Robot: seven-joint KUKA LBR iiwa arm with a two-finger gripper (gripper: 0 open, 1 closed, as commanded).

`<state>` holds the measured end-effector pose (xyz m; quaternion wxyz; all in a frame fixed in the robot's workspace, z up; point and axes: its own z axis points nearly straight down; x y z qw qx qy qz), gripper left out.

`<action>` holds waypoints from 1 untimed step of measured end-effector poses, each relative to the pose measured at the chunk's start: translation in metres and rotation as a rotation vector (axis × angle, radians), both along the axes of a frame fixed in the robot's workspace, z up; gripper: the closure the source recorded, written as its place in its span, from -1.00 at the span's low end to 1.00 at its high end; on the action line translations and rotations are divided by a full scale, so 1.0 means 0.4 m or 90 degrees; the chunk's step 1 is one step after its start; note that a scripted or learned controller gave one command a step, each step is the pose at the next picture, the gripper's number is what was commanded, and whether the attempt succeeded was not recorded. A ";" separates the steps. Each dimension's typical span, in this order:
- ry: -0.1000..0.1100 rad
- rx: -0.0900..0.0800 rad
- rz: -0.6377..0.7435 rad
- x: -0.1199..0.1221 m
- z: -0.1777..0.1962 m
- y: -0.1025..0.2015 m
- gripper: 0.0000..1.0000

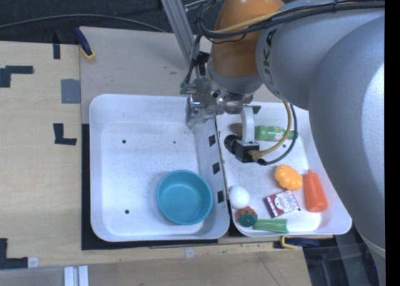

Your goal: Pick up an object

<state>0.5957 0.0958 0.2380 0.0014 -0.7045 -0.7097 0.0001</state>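
My arm [325,60] in from right; left bin [125,172] holds blue bowl [183,197] at near side, right bin [261,182] small items; my gripper [200,110] over far end of divider, bowl lies nearward, slightly left; opening cannot tell, nothing seen held

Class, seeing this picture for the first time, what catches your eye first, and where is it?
The big grey arm with its orange band looms at upper right, reaching down to the ridge between the bins. A blue bowl sits near the front of the left bin; the right bin holds small things, including an orange fruit and a white egg.
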 end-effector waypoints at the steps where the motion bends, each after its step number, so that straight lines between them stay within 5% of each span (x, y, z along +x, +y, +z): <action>1: 0.000 -0.001 -0.003 0.001 -0.001 -0.009 -1.00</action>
